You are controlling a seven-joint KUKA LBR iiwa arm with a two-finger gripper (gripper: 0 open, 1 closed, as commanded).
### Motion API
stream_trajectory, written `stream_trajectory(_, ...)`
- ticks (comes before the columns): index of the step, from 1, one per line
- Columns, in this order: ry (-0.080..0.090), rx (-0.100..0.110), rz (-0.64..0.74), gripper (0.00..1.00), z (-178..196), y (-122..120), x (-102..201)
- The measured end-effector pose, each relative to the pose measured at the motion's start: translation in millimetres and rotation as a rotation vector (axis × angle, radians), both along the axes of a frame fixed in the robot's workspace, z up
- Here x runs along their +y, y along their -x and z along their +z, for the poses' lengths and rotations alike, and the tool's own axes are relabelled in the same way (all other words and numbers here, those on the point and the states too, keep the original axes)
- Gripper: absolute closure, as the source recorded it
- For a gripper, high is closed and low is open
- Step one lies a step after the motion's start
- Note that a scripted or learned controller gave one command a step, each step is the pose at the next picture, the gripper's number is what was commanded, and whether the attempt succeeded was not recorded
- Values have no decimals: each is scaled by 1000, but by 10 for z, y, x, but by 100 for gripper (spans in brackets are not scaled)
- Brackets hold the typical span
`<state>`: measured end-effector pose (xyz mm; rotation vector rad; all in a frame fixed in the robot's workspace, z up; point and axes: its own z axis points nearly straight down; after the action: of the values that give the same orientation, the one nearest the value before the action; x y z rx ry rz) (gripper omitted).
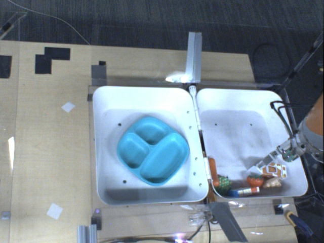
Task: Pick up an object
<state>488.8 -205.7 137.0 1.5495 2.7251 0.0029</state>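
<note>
Several small objects lie along the near edge of the right bin (238,120): an orange carrot-shaped piece (212,169), a green item (223,182), a blue and red marker (244,191), an orange piece (254,180), a beige piece (274,184) and a small white and orange carton (276,170). My gripper (276,159) reaches in from the right, low over the bin's near right corner. Its tip sits just above and beside the carton. I cannot make out whether anything is held.
The left bin (106,110) holds a blue divided plate (153,150) in its middle. A metal post (194,57) stands behind the seam between the bins. Black cables (281,108) hang over the right bin's far right rim.
</note>
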Motion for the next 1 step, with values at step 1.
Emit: stream_trajectory(1, 2, -2, 281, 0, 97, -568, 269)
